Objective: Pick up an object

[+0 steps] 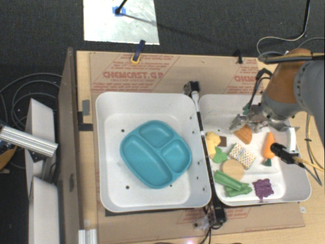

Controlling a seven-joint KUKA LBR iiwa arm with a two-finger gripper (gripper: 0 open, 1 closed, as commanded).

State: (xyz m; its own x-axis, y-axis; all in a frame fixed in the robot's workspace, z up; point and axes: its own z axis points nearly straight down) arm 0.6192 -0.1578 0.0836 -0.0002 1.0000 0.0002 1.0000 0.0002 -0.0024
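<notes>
Hovering low over the far part of the right bin, the claw sits right above an orange-brown wedge, which looks like the likeliest thing to be picked, though whether it is spread or closed I cannot tell, since the metal parts blur together against the white floor of the bin and nothing can be seen held. The main risk, as I judge it, comes from crowding: the wedge lies just below the claw, and close around it are a carrot to the claw's right and slightly nearer the camera, a checkered block below it, and a yellow piece to its left by the divider between the bins. A closing grip could catch the edge of the wedge only, so that it tips or slips out, or it could nudge the carrot or the block and shove them together. The wedge also looks slanted and smooth, which would make a pinch slide off. Farther below the claw lie a round tan biscuit, a green bean pod and purple grapes, well clear of it. The left bin, holding a teal divided plate, lies well to the claw's left on the worktop.
</notes>
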